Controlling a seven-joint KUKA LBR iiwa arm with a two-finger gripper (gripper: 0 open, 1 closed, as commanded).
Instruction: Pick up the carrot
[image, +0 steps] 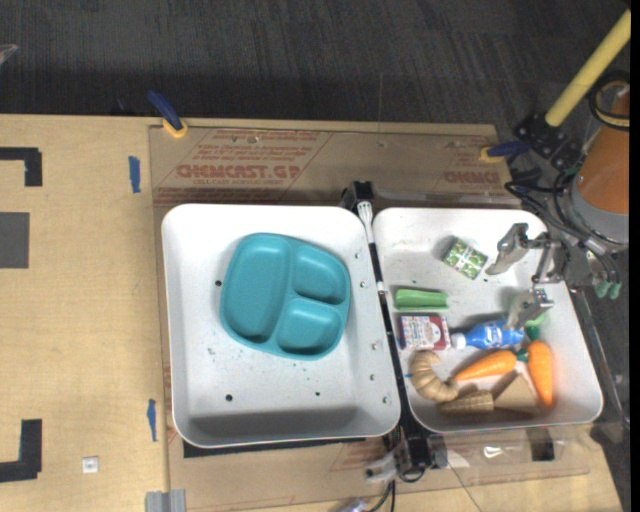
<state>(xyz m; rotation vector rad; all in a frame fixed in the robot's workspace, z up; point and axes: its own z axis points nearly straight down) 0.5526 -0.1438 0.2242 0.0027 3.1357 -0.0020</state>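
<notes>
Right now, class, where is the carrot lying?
In the camera view a carrot lies by the right bin's right wall near the front corner, below the gripper; a similar orange piece lies left of it.

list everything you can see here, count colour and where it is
bins: 2, white, side by side on the bench
divided plate: 1, teal, in the left bin
carrots: 2, orange, near side of the right bin, one lying flat, one at the right wall
green stick: 1, green, right bin, near its left wall
small packet: 1, red and white, right bin, below the green stick
bottle: 1, blue and white, right bin, above the flat carrot
patterned block: 1, green and white, far part of the right bin
croissant: 1, tan, near left of the right bin
clamps: 2, blue and yellow, far edge of the board
arm: 1, grey with orange band, at right
pincer: 1, metal, over the right bin
</notes>
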